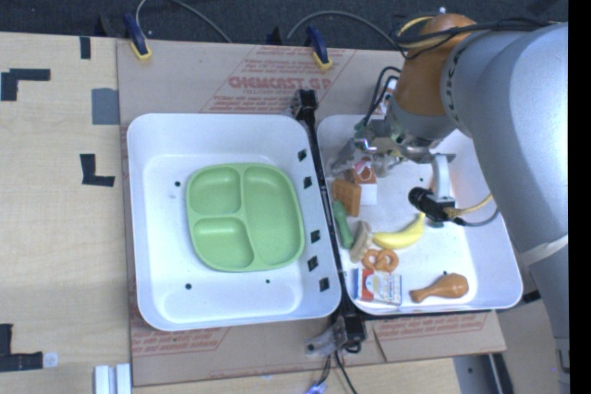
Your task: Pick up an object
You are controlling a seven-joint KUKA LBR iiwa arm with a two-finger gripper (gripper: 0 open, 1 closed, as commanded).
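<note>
Objects for picking lie in the right bin (494,286), all below the gripper (367,152), whose grip state cannot be told from this view. Far to its left, a green divided plate (245,217) sits in the left bin (148,198). Directly beneath the gripper: a brown block (346,195), a green piece (343,223), a pretzel (379,260) and a small carton (379,288). Lower right of it: a banana (400,236) and a drumstick (440,289).

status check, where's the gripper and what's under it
Gripper low over right bin, upper left corner, nothing seen held. Toy food crowded beneath: orange block, banana, pretzel, drumstick. Green tray alone in left bin.
</note>
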